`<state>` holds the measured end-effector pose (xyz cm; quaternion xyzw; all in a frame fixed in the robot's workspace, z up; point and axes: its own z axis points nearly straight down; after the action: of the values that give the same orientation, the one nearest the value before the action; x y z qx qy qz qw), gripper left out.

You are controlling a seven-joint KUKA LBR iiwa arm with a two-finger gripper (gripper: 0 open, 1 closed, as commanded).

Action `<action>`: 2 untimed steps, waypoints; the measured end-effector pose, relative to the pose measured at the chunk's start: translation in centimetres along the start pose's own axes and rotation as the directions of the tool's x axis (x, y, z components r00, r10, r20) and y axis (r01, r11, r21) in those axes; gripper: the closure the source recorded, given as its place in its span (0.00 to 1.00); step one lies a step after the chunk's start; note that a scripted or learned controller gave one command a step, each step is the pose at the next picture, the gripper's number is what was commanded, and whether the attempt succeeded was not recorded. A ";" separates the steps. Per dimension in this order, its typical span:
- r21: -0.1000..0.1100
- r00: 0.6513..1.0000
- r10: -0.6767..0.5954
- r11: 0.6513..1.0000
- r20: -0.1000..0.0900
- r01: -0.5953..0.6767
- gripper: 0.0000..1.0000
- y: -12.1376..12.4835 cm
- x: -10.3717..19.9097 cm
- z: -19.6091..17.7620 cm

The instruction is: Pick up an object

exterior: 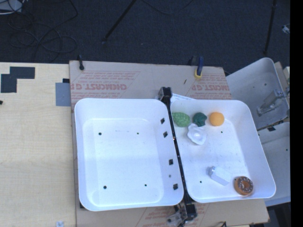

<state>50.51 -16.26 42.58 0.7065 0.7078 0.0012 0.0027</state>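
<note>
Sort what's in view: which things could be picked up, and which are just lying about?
Could be picked up, all in the right bin:
orange ball
light green lump
dark green lump
white crumpled piece
white block
brown ring

Lying about:
left bin
cardboard sheet
blue clamp

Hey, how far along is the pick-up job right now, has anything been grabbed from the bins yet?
Nothing looks done yet. The orange ball, dark green object, light green object, white lump, grey block and brown donut all lie in the right bin. Nothing is in hand: no object is lifted. All of it is left: reach in, grasp one object and lift it.
</note>
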 end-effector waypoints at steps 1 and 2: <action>-0.006 1.000 0.001 1.000 0.002 -0.001 0.00 -2.9 0.6 -11.9; 0.022 1.000 0.000 1.000 -0.006 0.000 0.00 -1.8 3.5 3.4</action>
<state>48.77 -12.81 39.12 0.7063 0.7079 -0.0044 -0.0071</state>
